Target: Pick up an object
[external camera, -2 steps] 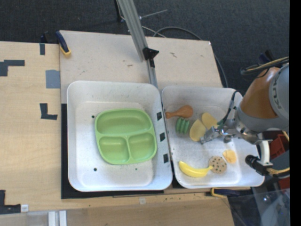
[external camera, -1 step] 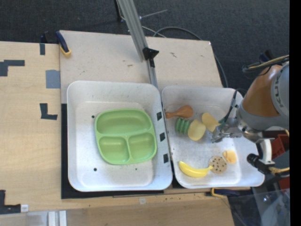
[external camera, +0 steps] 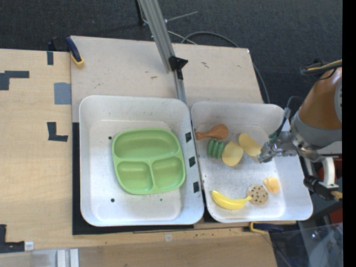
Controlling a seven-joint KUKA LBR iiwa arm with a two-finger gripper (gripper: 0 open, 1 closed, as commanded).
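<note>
Dark carpet surrounds a pale wooden bench (external camera: 33, 149) seen from above at a slant, with a lighter board (external camera: 139, 65) laid on it and two shallow white bins side by side on that board.

Camera view: the left bin (external camera: 89, 149) holds a green divided tray (external camera: 148, 161) with three compartments. The right bin (external camera: 289, 204) holds a scatter of toy food. The grey arm with its orange band (external camera: 322, 107) reaches in over the right bin's right rim, and the gripper (external camera: 266, 153) sits low near the bin's upper right part. Whether its tips are spread or pressed together cannot be told from this angle, and nothing is clearly seen between them.

Just left of the gripper, touching or nearly touching it, lies a pale yellow oval piece (external camera: 250, 144). Further left is a rounder yellow piece (external camera: 232, 154), and beside that a green ridged piece (external camera: 216, 148). Above and left of the gripper lies a brown drumstick (external camera: 213, 132). Below the gripper sits a small orange piece (external camera: 272, 184), with a speckled cookie (external camera: 257, 194) beside it and a yellow banana (external camera: 229, 200) further left.

A grey metal pole (external camera: 158, 29) slants across the board above the bins.
</note>
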